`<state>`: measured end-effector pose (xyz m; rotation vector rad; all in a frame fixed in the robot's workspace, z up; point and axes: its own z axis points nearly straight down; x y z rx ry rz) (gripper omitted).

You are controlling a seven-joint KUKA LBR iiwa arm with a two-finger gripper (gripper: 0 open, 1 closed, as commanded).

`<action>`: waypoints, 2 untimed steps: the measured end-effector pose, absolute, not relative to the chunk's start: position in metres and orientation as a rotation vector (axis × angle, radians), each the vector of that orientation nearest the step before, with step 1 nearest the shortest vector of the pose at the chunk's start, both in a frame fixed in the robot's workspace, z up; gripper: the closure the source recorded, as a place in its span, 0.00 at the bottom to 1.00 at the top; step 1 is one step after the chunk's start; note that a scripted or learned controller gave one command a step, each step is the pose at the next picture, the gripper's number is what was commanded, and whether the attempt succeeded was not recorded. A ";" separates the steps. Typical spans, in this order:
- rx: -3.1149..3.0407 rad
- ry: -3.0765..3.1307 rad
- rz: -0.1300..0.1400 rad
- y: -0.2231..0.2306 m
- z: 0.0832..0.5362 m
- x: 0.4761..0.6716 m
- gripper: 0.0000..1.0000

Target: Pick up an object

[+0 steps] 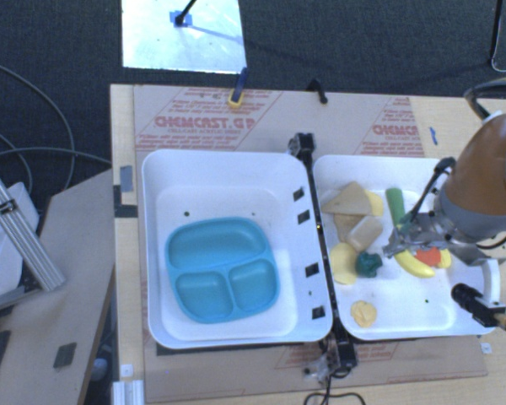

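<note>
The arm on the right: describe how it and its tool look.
The arm is bulky and rounded, with a broad orange band over a grey section. A black cable runs down alongside it to the tool, a small grey metal piece.

We've got a blue divided tray (223, 268) sitting in the left bin (156, 226), a brown board with red lettering (204, 121) under both bins, and what looks like a shiny metal sheet (182, 22) on the dark floor behind.

Robot lab: bench (261, 112), white bins (228, 171), cables (34, 154).
</note>
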<state>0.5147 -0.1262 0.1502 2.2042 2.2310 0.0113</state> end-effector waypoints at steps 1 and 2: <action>2.201 2.231 0.016 -0.063 0.188 0.601 1.00; 2.207 2.230 0.011 -0.011 0.246 0.590 1.00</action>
